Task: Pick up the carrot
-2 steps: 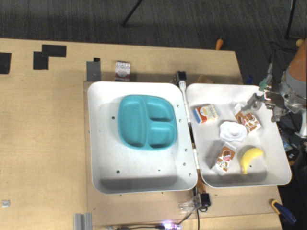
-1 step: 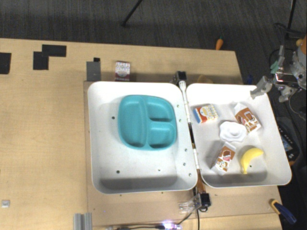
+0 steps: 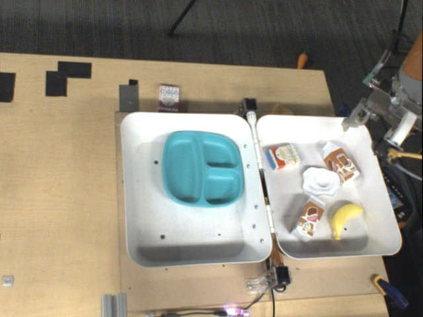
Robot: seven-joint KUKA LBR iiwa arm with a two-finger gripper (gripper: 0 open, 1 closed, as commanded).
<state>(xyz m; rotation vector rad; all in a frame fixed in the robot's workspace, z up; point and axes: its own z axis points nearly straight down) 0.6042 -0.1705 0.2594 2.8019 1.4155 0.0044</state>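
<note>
My gripper (image 3: 371, 133) hovers at the back right corner of the right bin (image 3: 380, 246), above its rim. Its two fingers (image 3: 349, 122) stand apart, open, with nothing between them. A small orange object (image 3: 302, 60) lies at the bench's back edge, outside both bins; I cannot tell if it is the carrot. Inside the right bin lie a yellow banana (image 3: 345, 219), a white crumpled item (image 3: 321, 181), two brown cartons (image 3: 341, 164) (image 3: 309, 220) and a small white and orange carton (image 3: 283, 156).
The left bin (image 3: 135, 177) holds a teal divided plate (image 3: 202, 168). A small patterned box (image 3: 168, 97) and a dark block (image 3: 129, 96) stand behind the left bin. Cables and clips sit at the bench's front edge (image 3: 268, 282).
</note>
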